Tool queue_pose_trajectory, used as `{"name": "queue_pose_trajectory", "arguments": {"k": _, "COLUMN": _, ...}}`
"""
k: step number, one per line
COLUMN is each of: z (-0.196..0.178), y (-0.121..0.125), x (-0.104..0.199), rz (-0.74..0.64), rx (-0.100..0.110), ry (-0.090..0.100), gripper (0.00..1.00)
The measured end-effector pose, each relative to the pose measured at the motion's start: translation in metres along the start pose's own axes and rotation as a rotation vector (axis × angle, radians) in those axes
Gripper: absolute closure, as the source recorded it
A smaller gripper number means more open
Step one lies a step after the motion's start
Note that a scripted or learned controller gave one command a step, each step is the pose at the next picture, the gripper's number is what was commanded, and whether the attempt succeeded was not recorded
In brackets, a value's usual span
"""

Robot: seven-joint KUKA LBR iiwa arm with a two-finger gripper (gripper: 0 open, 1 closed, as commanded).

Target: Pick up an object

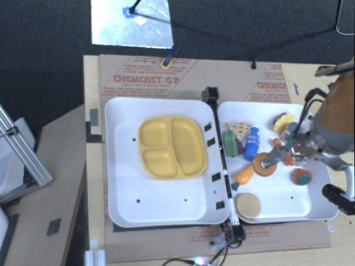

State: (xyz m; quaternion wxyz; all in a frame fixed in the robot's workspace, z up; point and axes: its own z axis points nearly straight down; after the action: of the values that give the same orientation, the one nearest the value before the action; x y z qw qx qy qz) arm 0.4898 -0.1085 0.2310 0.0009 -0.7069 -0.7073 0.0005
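My gripper (274,158) reaches in from the right and hangs low in the right bin (277,206). Its tip is over the right edge of a brown ring-shaped toy (262,167). Whether it touches the ring is hidden. A small orange piece (289,160) lies just right of the tip. A blue bottle (252,143), a green toy (230,143) and a tan wedge (239,129) lie to the upper left. An orange carrot (244,175) sits left of the ring.
A tan disc (248,204) lies at the right bin's front left. A yellow toy (284,121) sits at the back, and a red and green toy (302,177) at the right. The left bin (119,204) bears a yellow divided plate (169,147).
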Motion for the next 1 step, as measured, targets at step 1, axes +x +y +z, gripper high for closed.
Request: {"name": "queue_pose_trajectory", "arguments": {"k": 1, "z": 0.0471, "y": -0.0081, "x": -0.0032, "rz": 0.0, "rx": 0.0, "ry": 0.0, "gripper": 0.0}}
